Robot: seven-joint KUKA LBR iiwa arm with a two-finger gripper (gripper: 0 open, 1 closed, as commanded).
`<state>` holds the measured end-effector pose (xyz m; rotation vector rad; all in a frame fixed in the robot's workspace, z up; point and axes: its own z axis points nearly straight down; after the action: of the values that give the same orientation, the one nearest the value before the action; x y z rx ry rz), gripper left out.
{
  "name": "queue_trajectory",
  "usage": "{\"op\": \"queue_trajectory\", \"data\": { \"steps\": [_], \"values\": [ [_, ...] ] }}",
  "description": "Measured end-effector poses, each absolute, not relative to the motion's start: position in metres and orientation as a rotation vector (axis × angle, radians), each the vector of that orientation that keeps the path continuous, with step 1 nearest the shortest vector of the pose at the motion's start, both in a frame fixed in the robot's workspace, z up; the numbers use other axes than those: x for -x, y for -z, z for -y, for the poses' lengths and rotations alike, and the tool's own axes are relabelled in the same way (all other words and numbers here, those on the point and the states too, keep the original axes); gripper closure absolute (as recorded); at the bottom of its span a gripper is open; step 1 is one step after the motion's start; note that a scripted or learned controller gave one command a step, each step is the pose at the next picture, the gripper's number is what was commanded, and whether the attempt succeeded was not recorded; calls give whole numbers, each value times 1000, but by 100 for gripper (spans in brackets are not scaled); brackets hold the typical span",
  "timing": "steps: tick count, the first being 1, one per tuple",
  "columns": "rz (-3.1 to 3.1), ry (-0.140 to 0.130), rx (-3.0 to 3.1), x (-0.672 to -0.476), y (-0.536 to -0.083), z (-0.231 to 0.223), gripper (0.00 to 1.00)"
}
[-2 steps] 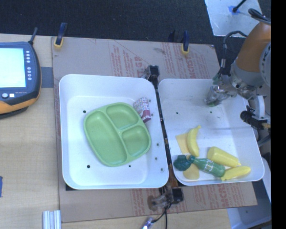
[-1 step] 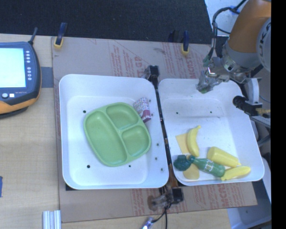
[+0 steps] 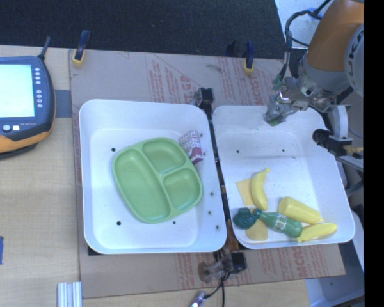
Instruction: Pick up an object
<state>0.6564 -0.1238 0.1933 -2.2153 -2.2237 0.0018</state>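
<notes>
Banana point(image 3: 260, 188), smooth curved plastic, lies in right bin point(image 3: 320, 147); tool point(image 3: 276, 116) grip state unclear.

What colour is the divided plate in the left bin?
Light green; the divided plate shows plainly in the camera view, lying in the left bin.

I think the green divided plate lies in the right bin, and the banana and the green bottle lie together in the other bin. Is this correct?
Not quite. The camera view shows the green divided plate in the left bin, beside a small can. The banana and the green bottle lie together in the other bin, the right bin.
</notes>
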Motion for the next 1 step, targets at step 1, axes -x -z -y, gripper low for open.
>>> {"op": "queue_trajectory", "data": {
  "steps": [1],
  "values": [
    [2219, -5, 2217, -650, -159, 189, 0]
  ]
}}
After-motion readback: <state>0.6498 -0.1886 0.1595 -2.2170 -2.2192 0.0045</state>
